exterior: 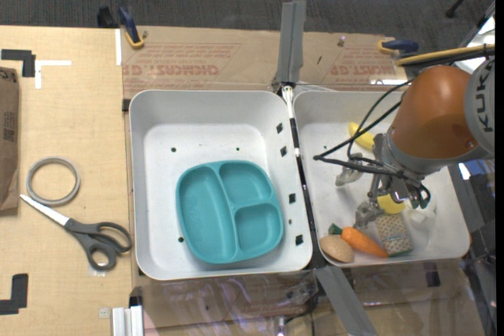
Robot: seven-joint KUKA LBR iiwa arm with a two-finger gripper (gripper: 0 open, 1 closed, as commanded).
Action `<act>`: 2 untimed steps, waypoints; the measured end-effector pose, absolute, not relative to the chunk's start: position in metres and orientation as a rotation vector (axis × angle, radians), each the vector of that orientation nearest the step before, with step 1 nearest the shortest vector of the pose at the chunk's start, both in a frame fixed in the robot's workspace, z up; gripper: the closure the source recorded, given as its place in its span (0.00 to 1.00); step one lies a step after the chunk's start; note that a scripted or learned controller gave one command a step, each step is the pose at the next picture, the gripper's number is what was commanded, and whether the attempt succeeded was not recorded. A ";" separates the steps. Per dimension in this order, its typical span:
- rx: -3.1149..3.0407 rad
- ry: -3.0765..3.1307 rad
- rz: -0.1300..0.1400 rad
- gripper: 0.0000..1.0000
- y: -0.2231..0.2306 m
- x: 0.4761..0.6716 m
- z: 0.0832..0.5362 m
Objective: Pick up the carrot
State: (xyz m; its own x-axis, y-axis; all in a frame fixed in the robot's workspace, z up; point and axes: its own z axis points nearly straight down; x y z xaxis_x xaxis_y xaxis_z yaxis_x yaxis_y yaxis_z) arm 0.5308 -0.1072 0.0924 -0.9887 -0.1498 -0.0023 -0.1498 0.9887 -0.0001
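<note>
The small orange carrot (365, 241) lay on the floor of the right white bin (319, 126), near its front wall and a little left of the middle. Its long axis ran slantwise, with the thick end toward the left and the back and the thin end pointing toward the front right corner. The pincer (376, 204) of the grey arm with the orange band hung over the same bin, just behind the carrot and slightly to its right. So the carrot lay toward the front of the worktop from the pincer, close but apart from it. I could not tell how wide the pincer stood, because cables and the wrist covered it.

Around the carrot, a beige egg-shaped object (337, 249) touched or almost touched its thick end. A speckled greyish sponge-like block (392, 235) sat just beside its thin end. A yellow object (364, 140) lay further back, partly under the arm.

The left white bin (150, 169) held one teal plastic plate with three compartments (230, 210), and nothing lay in them.

In my judgement, the next move needed a short shift forward and a turn across the carrot's axis.
</note>
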 end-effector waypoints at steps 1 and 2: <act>-0.542 3.078 -0.004 0.00 -0.097 0.504 0.095; -0.547 3.079 -0.004 1.00 -0.096 0.504 0.104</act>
